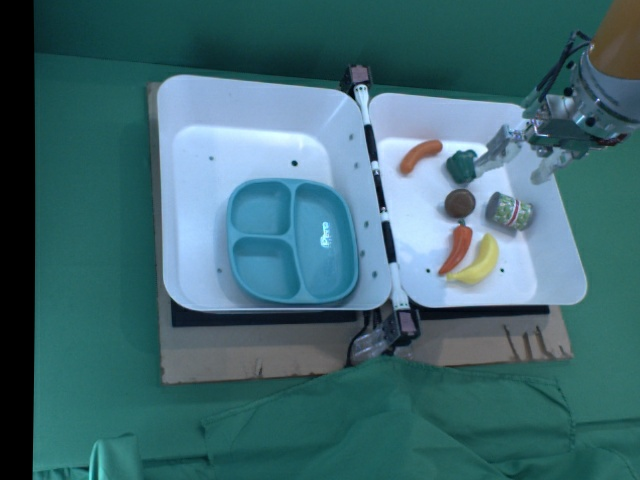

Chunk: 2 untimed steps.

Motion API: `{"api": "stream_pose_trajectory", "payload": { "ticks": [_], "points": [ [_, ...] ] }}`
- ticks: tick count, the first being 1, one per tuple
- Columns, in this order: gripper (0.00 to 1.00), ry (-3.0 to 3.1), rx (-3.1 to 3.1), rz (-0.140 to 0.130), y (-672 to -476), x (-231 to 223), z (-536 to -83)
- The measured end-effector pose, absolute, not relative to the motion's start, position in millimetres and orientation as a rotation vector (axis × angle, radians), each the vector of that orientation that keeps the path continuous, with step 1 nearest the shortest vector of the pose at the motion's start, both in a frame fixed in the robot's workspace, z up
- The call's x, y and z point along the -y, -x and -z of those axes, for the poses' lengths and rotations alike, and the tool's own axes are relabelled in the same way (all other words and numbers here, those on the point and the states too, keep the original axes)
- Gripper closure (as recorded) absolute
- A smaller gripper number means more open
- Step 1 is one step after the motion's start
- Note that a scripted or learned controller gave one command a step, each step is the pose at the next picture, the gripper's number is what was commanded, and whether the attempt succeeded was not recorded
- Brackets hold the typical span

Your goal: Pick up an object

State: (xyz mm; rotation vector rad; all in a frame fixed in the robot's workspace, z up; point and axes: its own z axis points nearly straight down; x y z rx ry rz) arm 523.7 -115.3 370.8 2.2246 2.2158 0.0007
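Toys of small size are seen scattered in the right bin, and any of them could serve as the thing to be picked up. The green toy is taken as landmark, since the gripper hangs just right of it, above the bin floor, with its two fingers spread apart and nothing held between them; one fingertip lies almost against the green toy.

Left of the green toy and a little farther back, an orange sausage is found. Directly nearer the viewer than the green toy, a brown round piece rests; right of that, a small can lies on its side. Nearer still, a red pepper and a yellow banana lie touching.

The green toy is judged to be light, stiff plastic with a lumpy, somewhat slippery surface; nothing fragile is suggested. A hold across its widest middle is advised, with the fingers closed on opposite flanks, because the piece could be squeezed out sideways or pushed along the smooth bin floor if caught at an edge. The teal divided plate, well left of the green toy in the other bin, need not be touched.
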Motion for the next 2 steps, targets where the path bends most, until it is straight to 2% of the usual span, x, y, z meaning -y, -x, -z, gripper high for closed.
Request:
{"api": "stream_pose_trajectory", "payload": {
  "ticks": [1,2],
  "points": [
    [0.00,-2.224,-2.214,-0.001,-502.0,123.8,-253.3],
    [0.00,-2.219,-2.209,-0.008,-551.1,138.4,-184.9]
  ]
}}
